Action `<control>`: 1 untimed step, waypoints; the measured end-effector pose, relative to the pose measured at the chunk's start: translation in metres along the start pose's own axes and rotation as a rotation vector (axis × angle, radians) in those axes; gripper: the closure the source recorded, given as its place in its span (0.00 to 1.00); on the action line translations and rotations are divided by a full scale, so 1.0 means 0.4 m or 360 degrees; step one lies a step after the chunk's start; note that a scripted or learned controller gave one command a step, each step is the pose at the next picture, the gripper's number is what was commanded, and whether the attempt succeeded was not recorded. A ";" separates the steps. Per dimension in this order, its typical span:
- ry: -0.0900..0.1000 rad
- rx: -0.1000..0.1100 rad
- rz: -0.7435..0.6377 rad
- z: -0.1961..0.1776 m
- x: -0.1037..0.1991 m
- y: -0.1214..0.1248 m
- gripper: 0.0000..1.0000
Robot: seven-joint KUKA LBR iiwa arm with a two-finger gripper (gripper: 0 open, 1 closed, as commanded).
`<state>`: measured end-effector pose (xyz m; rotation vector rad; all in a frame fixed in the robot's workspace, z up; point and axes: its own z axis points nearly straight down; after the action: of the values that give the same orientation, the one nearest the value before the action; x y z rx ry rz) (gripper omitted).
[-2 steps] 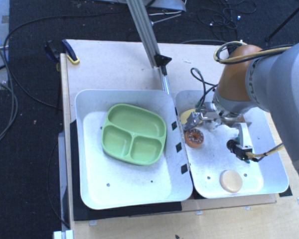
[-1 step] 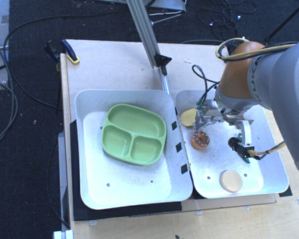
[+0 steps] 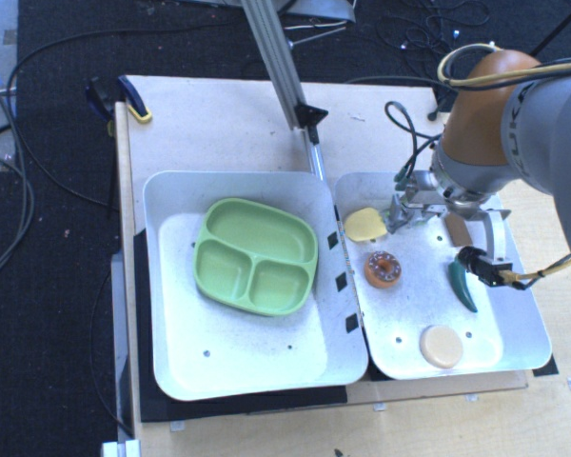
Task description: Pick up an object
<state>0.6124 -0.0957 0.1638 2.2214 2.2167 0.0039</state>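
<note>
In the right bin (image 3: 514, 336) lie a pale yellow piece (image 3: 364, 224), a small frosted donut (image 3: 383, 269), a green pepper (image 3: 462, 287), a beige round disc (image 3: 442, 346) and a brown piece (image 3: 455, 228). My gripper (image 3: 403, 213) hangs low over the back of this bin, just right of the yellow piece and close beside it. I cannot tell whether it touches the piece. The brown piece is partly hidden under the wrist.
The left bin (image 3: 171, 350) holds a green divided plate (image 3: 257, 255). A slanted metal pole (image 3: 278, 50) rises from the back between the bins. Cables (image 3: 514, 276) trail from the wrist over the right bin's right side. A blue and yellow tool (image 3: 133, 100) lies at the bench's back left corner.
</note>
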 end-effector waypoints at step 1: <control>0.0000 -0.0001 -0.0007 -0.107 0.004 0.012 1.00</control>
<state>0.6170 -0.0941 0.2068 2.2163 2.2214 0.0043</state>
